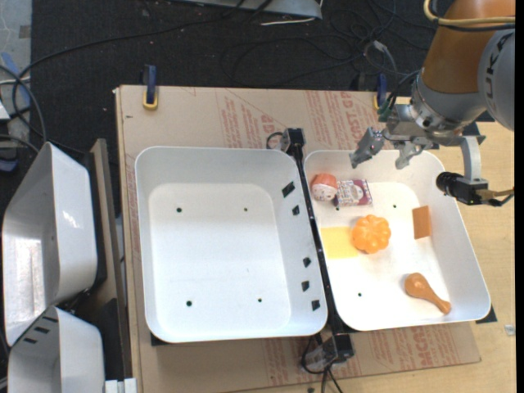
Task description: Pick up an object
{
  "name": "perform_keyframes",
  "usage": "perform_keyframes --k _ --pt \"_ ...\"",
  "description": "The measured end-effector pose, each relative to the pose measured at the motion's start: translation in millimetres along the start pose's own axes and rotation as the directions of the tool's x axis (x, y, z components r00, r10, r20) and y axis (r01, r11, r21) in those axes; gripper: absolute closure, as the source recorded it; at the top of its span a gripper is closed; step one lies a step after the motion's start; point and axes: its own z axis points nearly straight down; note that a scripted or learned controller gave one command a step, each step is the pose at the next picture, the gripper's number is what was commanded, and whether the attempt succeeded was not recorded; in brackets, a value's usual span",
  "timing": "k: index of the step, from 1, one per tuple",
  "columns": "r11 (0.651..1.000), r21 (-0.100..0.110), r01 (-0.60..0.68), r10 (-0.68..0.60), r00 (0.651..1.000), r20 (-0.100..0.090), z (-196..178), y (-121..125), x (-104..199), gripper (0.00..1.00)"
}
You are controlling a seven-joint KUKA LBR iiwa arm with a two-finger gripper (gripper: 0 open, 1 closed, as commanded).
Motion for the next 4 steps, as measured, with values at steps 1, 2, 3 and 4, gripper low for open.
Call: perform_keyframes --k 1,2,3,4 --pt "1.0 0.009 -0.005 0.005 1.0 -0.001 70 -30 -12 0.0" --pt "1.0 0.007 -0.01 0.01 1.0 -0.001 120 -82 -69 0.0" --pt "1.0 -0.003 0.004 -0.004 1.0 0.0 159 -16 -50 0.0" --pt "1.0 -0.001 -0.004 0.004 1.0 0.0 157 -65 -36 0.0"
